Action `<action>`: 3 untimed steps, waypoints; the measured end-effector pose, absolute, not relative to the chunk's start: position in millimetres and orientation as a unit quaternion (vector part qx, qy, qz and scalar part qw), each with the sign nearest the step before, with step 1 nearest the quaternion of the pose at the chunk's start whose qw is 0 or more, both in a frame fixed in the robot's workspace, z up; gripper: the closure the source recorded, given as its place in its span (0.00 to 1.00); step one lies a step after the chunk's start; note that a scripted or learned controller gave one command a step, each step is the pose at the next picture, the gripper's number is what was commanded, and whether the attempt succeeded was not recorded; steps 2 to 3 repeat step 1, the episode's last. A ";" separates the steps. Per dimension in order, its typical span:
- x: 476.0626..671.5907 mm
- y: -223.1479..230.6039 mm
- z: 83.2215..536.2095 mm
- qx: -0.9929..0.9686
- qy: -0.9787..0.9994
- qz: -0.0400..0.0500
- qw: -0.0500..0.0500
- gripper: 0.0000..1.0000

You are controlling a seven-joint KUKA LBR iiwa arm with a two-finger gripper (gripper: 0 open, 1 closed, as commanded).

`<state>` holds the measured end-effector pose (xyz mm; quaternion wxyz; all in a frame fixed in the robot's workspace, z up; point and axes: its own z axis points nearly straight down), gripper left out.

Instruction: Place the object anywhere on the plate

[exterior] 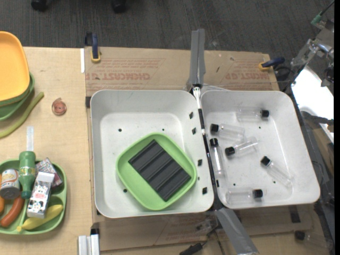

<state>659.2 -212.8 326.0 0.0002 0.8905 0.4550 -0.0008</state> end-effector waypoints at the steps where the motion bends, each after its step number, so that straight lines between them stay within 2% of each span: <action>1: 659.0 -213.4 305.4 0.897 0.443 -0.002 -0.001 0.00; 3: 659.0 -213.4 305.4 0.897 0.443 -0.002 -0.001 0.00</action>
